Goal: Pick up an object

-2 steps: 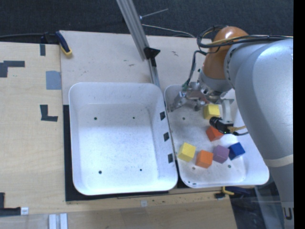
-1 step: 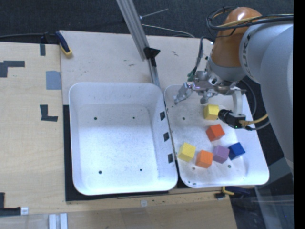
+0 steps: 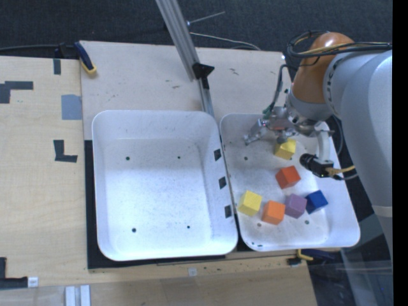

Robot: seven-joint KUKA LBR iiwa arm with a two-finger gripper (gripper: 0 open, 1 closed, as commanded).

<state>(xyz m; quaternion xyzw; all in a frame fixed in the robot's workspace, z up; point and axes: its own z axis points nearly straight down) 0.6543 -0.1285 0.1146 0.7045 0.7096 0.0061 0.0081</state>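
Sitting in the right bin (image 3: 344, 234) are six little blocks, and the one closest to the action is a yellow block (image 3: 285, 148) near the bin's far end, just below the claw (image 3: 271, 127). The claw hangs right over that far end of the bin, metal fingers pointing toward the left, and honestly I can't tell if they're spread or pinched; nothing is visibly caught between them, and the yellow block looks like it's lying on the bin floor just beside the claw, not in it. Below that there's a red block (image 3: 287, 176) on its own in the middle of the bin. Then a loose row nearer the front: a second yellow block (image 3: 250, 203) over by the left wall, an orange block (image 3: 273, 211) just beside it, a purple block (image 3: 296, 205) touching or almost touching the orange one, and a blue block (image 3: 316, 201) to the right of the purple. The left bin (image 3: 102, 171) sits right next to it, rims meeting in the middle. Both bins rest on a light wood table (image 3: 38, 190). The arm (image 3: 357, 75) comes in from the right, orange band above the wrist.
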